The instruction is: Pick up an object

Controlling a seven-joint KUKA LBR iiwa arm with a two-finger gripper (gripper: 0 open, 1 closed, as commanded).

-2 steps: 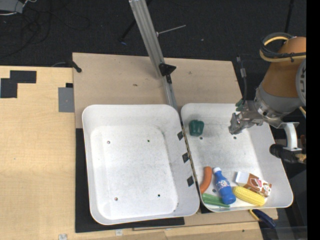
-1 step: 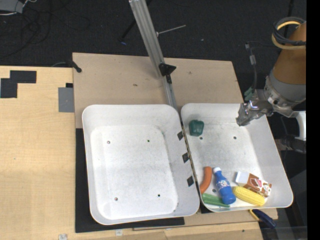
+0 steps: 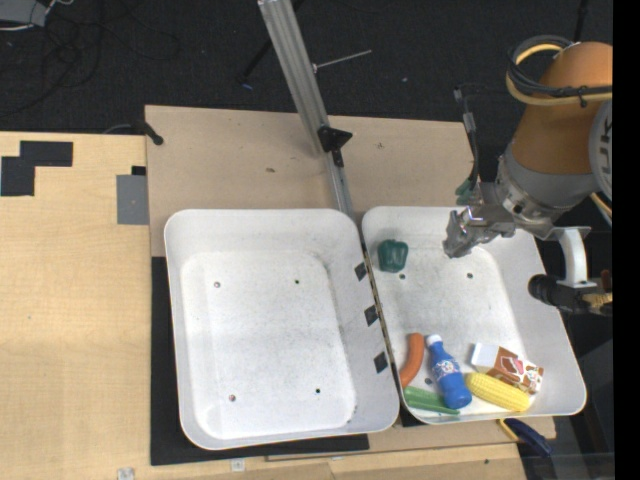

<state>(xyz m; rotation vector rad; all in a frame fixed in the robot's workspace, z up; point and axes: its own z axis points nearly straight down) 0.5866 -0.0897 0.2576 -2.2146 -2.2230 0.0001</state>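
Green pepper [image 3: 391,256] (right bin) left of gripper [image 3: 459,240], apart.

I get one fixed camera, mounted high above the surface [image 3: 90,268], tilted down from the front, mid-distance; both bins fit in frame, arm [image 3: 560,118] enters from right

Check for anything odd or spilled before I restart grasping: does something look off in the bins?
Nothing stands out. The green pepper sits alone near the right bin's far-left corner; the other toys cluster at its near edge. The tool hovers above.
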